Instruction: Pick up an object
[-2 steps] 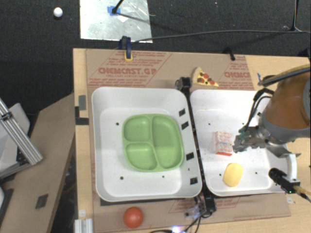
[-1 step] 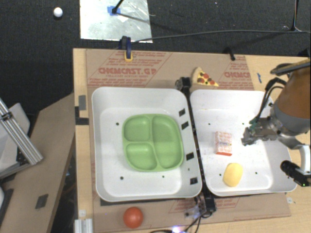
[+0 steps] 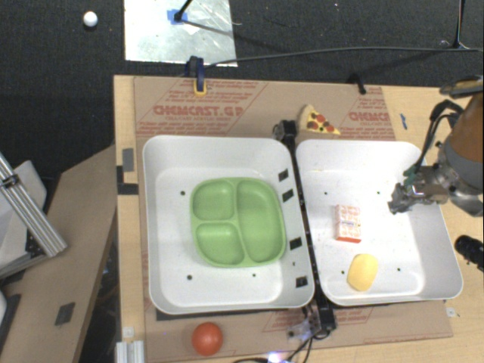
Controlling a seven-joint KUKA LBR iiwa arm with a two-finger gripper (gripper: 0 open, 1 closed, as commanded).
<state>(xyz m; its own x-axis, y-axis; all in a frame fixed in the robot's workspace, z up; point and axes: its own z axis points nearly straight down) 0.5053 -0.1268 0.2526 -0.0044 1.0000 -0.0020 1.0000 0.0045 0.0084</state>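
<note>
Nearest the camera, on the desk [image 3: 227, 100] just outside the near edge of the left bin [image 3: 162, 225], sits a red-orange ball [image 3: 207, 338]. Beside it, at the near end of the seam between the two bins, a small dark clip with wires [image 3: 318, 322] rests on the desk.

In the right bin [image 3: 439, 278], a yellow lemon-shaped object [image 3: 363, 271] lies toward the near edge, roughly midway between that bin's side walls. Just beyond it, apart from it, a small white and red box [image 3: 349, 223] lies flat near the bin's middle.

The left bin holds a green divided plate [image 3: 237, 222] with three compartments, lying at its centre.

At the right bin's right edge, about halfway along it, the end effector [image 3: 398, 200] hangs over the bin floor, well apart from both the box and the lemon-shaped object. It is too small and dark to tell whether it is spread or pressed together; nothing can be seen in it. Behind it the grey arm [image 3: 461, 153] reaches in from the right.

Farther off, a toy pizza slice [image 3: 320, 121] lies on the desk just beyond the far left corner of the right bin. A blue and yellow clamp [image 3: 197, 76] grips the desk's far edge. Beyond that, a silvery sheet [image 3: 181, 21] and a small white ball [image 3: 91, 19] lie on the dark floor.
</note>
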